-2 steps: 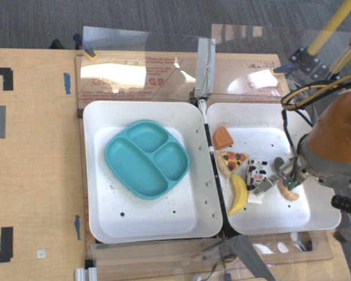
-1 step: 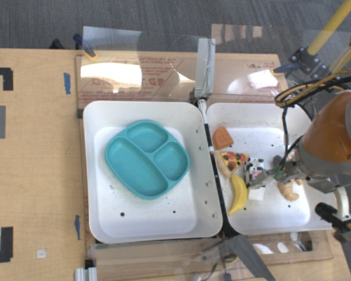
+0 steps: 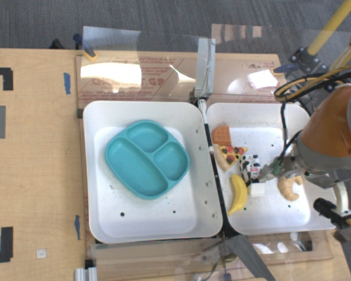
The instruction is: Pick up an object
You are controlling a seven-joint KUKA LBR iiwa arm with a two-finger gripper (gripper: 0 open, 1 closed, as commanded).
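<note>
Arm reaches in from the right and hangs low over the right bin (image 3: pixel 298 218), so the tool (image 3: pixel 256 171) sits right in the toy food cluster, likely lined up for a grab. The tool is small, dark and cluttered against the items; can't tell how far open it is, and nothing visibly sits between its parts, so no hold can be claimed.

Pick candidates are all in the right bin, packed close because that's the source side:
- banana (image 3: pixel 238 194), just below-left of the tool, lying roughly lengthwise along the divider
- pizza slice (image 3: pixel 229 154), just left of the tool, touching or nearly touching it
- waffle piece (image 3: pixel 221 134), up-left of the tool, near the bin wall
- croissant (image 3: pixel 290 186), right of the tool, partly under the arm's wrist
- small white block (image 3: pixel 257 189), directly below the tool

Left bin (image 3: pixel 99 215) holds a teal divided plate (image 3: pixel 147 158), well away to the tool's left, flat, nothing in its compartments; probably the drop side. Bins sit side by side on the worktop (image 3: pixel 29 157).

Judgement: approach or grasp step, pick not yet confirmed.
</note>
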